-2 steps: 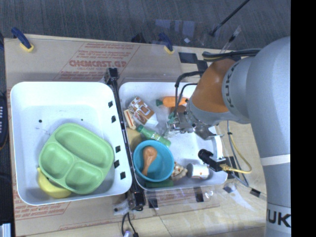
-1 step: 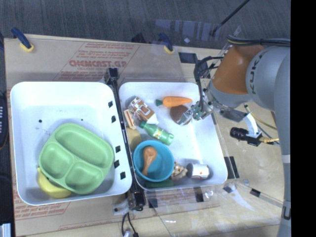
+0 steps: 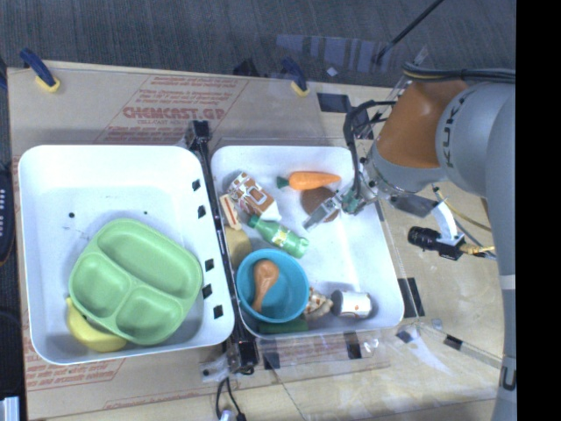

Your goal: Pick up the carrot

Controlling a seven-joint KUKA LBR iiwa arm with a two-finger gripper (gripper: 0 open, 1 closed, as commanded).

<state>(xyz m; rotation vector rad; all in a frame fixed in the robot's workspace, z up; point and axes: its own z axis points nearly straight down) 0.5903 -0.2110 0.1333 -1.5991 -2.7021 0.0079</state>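
An orange carrot [image 3: 313, 181] with a green stem end lies near the back wall of the right bin [image 3: 372, 235]. My gripper [image 3: 324, 217] hangs just below and right of it, above a brown item [image 3: 314, 198] on the bin floor. Its fingers point left and down, and nothing shows between them. The carrot lies free, apart from the gripper.
The right bin also holds a brown-and-white packet [image 3: 248, 196], a green bottle [image 3: 279, 235], a blue bowl [image 3: 273, 286] with a wooden spoon, and a small white cup [image 3: 355, 304]. The left bin [image 3: 53, 200] holds a green divided plate [image 3: 136, 279] over a yellow item [image 3: 88, 333].
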